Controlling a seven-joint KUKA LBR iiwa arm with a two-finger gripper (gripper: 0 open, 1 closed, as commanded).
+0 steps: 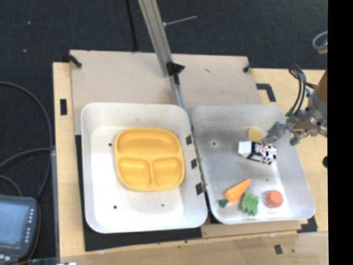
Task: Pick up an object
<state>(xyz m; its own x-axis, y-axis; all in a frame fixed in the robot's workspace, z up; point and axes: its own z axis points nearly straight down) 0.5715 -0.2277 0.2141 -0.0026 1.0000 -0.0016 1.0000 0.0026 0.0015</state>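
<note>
Gripper (268, 144): I see it over the right bin (220, 120), at a black-and-white block (256, 152).
Jaws: I cannot tell their state.

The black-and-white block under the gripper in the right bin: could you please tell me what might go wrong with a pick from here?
The gripper sits at the black-and-white block's edge, so it may slip or tip. The pale yellow piece lies close beside and could be nudged. The right white bin's wall is near the wrist.
</note>
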